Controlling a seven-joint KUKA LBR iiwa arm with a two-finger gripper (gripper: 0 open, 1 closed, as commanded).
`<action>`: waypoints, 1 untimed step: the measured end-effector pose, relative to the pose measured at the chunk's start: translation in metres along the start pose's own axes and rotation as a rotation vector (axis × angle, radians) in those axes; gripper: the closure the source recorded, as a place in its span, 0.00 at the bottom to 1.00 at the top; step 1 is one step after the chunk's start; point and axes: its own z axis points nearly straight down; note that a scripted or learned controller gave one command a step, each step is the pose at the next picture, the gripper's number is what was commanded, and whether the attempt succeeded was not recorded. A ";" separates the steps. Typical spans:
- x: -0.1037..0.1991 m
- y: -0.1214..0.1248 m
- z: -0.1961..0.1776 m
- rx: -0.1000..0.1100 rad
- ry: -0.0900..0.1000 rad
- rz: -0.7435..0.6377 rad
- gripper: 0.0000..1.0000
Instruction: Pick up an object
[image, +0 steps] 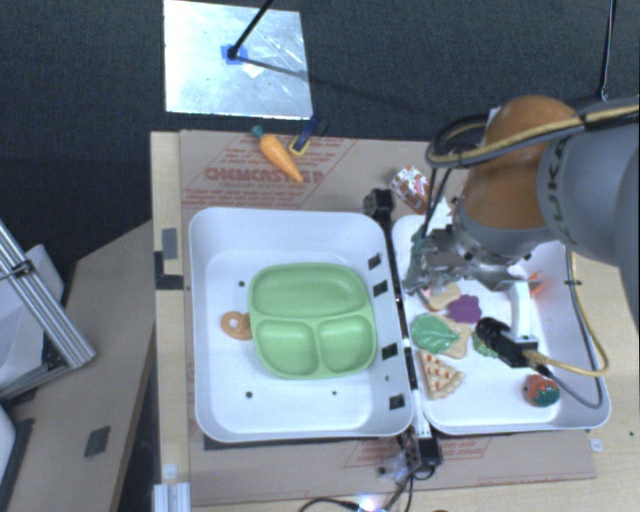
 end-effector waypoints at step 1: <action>0.037 -0.033 0.000 0.000 0.001 0.000 1.00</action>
